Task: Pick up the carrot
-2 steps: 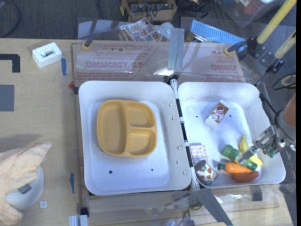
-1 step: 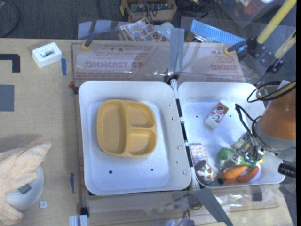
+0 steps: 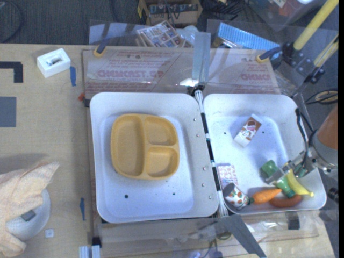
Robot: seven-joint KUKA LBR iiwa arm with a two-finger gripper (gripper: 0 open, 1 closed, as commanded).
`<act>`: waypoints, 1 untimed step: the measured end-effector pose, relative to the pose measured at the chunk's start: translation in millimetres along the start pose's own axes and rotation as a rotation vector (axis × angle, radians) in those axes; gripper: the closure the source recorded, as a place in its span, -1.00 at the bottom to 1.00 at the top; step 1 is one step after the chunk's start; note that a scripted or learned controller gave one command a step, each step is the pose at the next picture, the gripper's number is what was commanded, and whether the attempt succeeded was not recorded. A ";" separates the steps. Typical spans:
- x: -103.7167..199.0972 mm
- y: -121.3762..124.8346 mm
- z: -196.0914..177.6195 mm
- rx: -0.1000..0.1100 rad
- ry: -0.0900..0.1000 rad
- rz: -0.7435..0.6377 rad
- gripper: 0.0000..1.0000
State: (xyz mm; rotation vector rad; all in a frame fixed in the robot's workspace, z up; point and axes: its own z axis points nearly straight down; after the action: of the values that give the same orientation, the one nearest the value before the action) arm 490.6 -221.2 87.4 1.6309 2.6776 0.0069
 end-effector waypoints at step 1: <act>89.8 37.5 -2.1 0.000 -0.011 -0.222 -1.00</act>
State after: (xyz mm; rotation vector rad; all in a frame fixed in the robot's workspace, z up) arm 482.7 -124.3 89.5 1.3193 2.8327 -0.0032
